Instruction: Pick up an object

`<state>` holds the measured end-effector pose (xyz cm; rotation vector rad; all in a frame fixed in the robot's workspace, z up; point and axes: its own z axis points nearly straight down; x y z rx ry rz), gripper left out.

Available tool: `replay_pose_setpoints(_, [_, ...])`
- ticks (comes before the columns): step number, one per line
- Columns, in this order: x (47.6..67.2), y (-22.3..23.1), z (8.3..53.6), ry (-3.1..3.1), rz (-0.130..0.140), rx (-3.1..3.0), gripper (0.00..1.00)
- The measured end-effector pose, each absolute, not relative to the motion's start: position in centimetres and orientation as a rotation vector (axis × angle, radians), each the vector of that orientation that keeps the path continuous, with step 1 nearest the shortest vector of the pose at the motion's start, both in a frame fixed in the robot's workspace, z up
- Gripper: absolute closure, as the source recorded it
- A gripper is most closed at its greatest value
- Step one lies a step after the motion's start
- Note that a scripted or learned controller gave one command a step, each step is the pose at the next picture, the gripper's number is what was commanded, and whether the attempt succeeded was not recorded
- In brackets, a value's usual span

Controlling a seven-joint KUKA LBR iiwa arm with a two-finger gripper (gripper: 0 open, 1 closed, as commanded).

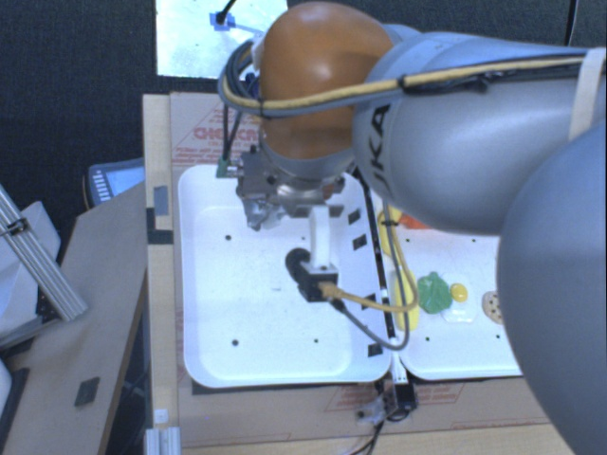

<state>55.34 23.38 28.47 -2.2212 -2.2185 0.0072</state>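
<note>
Green lump (434, 292) in right bin (469, 351), claw (258, 218) over left bin (223, 297), well apart

Even, diffuse light is falling from above, and the left bin (223, 292) is glowing bright white, its floor nearly washing out. Just above the left bin, the orange band (322, 64) is catching a broad, soft sheen on its crown. To the right of the left bin, the grey arm (474, 131) is looming close to the lens and reading soft and out of focus. Over the left bin's far edge, the gripper (267, 202) is sitting in the arm's shade, its detail murky. Beyond the left bin, a pale panel (204, 27) is glaring against a dim, dark backdrop.
</note>
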Motion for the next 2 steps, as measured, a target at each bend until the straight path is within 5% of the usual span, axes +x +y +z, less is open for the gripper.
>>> replay_pose_setpoints(1, [52.6,23.5,45.4,-2.232,-0.03,-2.219,1.0])
replay_pose_setpoints(2, [49.8,23.4,54.2,-2.23,-0.02,-2.217,1.0])
